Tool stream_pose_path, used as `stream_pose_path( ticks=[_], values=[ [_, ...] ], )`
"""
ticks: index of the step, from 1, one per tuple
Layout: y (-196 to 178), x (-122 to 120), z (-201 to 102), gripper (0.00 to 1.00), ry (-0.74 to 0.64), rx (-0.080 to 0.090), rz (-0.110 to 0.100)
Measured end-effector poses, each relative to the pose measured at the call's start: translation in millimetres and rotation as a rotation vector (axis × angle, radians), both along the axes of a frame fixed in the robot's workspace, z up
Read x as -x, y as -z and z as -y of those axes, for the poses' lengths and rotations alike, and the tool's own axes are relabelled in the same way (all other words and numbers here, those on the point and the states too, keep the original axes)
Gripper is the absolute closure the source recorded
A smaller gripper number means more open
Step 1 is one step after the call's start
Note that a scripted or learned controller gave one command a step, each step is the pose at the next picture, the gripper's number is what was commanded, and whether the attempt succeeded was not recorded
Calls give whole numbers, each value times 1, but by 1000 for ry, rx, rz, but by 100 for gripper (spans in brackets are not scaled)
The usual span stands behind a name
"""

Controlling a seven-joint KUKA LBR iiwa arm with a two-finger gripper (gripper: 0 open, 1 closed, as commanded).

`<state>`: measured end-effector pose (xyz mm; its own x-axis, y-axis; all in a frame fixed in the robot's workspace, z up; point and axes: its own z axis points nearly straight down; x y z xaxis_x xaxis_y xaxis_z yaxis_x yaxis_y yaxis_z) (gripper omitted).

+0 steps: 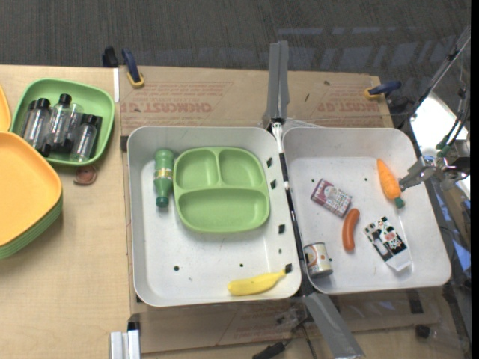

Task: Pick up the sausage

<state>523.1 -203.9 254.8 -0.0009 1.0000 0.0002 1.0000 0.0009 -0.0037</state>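
The sausage (349, 229) is a short orange-red link lying nearly upright on the floor of the right bin (352, 144), a little below its middle. My gripper (416, 176) comes in over the right rim of that bin, up and to the right of the sausage and well apart from it. Its tip lies close to the lower end of an orange carrot (388, 179). Nothing of the sausage is touched by the gripper.
Around the sausage lie a pink-and-white packet (331, 197), a small can (318, 259) and a black-and-white carton (389, 242). The left bin (150, 275) holds a green divided plate (221, 188), a green bottle (163, 176) and a banana (256, 283).
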Motion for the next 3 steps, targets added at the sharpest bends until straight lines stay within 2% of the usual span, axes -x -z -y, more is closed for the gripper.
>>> stream_pose_path(
  ticks=[1, 2, 3],
  values=[
    [146, -4, 6, 0, -308, -1, 2],
    [164, 46, -26, 0, -324, -2, 2],
    [53, -10, -60, 0, -490, 0, 4]
  ],
)
